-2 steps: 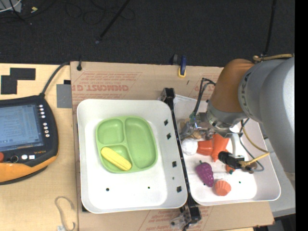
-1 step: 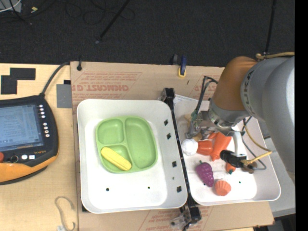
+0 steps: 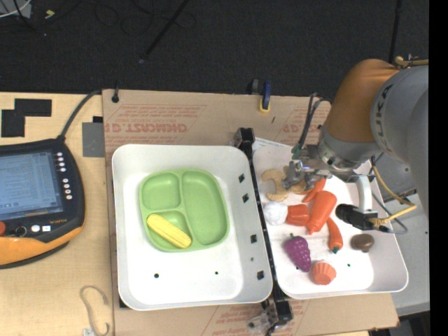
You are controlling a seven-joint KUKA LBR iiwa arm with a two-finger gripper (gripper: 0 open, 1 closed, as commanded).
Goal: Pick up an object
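Looming over the right bin [image 3: 392, 285], nearest my camera, is the arm [image 3: 381, 117], its orange band above the wrist and the gripper [image 3: 302, 170] low over the bin's far left part. I cannot tell how the gripper is set; it looks tangled in shadow and clutter from this slant.

Next in size, the left bin [image 3: 133, 257] holds a green tray [image 3: 203, 208] with a corn cob [image 3: 169, 231] in its near-left compartment, well apart from the gripper and across the divider.

Within the right bin, the carrot [image 3: 320, 208] is the biggest piece and the one I judge nearest the gripper: it lies just toward me and slightly right of it, long axis running from far-right to near-left, tilted against a red block [image 3: 297, 215]. A beige piece [image 3: 276, 180] sits just left of the gripper. Farther toward me are the grapes [image 3: 299, 252], a slim orange pepper [image 3: 335, 236], a strawberry [image 3: 323, 272] and a brown nut [image 3: 362, 242].

My judgement: a short drop toward me reaches the carrot, with the fingers best set across its long axis.
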